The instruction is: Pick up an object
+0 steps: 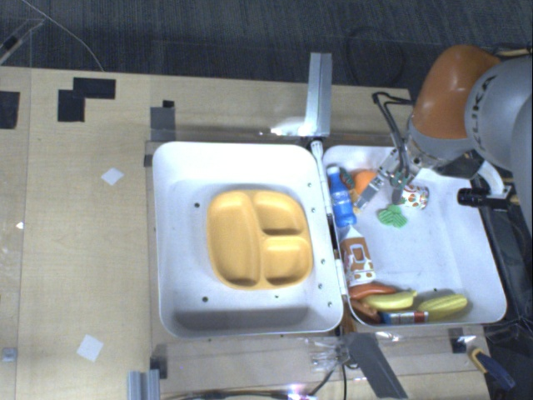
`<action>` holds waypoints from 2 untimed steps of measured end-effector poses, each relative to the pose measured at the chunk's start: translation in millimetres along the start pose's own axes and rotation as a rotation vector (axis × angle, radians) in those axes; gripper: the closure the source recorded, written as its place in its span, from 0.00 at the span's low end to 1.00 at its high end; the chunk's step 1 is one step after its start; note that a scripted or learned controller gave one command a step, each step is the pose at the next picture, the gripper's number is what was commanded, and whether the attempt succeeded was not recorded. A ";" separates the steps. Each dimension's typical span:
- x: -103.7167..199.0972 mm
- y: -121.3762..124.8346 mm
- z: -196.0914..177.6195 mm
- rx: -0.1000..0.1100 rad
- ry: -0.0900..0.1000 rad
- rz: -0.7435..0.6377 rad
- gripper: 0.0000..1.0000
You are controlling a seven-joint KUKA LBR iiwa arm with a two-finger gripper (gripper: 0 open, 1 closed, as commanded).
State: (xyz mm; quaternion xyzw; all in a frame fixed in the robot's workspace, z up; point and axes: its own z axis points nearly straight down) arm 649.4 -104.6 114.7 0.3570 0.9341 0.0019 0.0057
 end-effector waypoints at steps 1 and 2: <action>0.9 0.7 12.7 -0.001 -0.016 -0.003 0.00; -19.7 -2.7 17.8 -0.007 0.010 0.162 0.00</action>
